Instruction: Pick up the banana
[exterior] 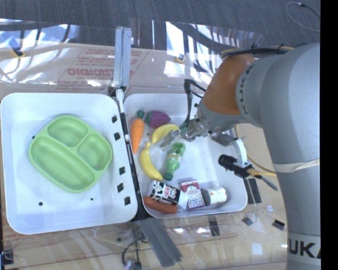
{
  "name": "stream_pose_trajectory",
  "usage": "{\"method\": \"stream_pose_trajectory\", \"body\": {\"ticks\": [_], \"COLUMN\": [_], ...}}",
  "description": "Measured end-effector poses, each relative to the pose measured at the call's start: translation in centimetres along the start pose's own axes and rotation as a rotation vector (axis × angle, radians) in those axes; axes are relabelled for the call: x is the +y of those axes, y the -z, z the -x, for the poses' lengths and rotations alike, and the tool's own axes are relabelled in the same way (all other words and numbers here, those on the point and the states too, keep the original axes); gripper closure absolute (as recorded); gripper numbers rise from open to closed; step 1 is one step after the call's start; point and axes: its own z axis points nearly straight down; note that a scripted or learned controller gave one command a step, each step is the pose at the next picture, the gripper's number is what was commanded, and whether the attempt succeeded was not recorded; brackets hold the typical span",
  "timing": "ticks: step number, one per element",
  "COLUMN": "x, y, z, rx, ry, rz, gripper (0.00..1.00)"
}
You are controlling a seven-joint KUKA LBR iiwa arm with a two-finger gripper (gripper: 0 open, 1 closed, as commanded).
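Two yellow bananas lie in the right bin [236,176]. The upper banana [162,131] curves just right of the carrot, and the lower banana [147,163] lies along the bin's left wall. My gripper [178,135] hangs low over the bin, at the right end of the upper banana and just above a green bottle [174,159]. The grey arm with its orange band [228,89] reaches in from the right and hides the bin's far right corner. I see nothing lifted off the bin floor.
The right bin also holds an orange carrot [136,134], a purple fruit [158,118], a milk carton [164,192], a red box [192,194], a small white bottle [216,196] and a red sausage [160,207]. A green divided plate [71,152] lies in the left bin [17,207].
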Motion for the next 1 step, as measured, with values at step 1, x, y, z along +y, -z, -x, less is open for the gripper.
{"method": "stream_pose_trajectory", "body": {"ticks": [1], "x": [6.61], "y": [0.07], "z": [-0.77], "rx": [-0.001], "ry": [0.164], "rz": [0.001], "gripper": [0.00]}}
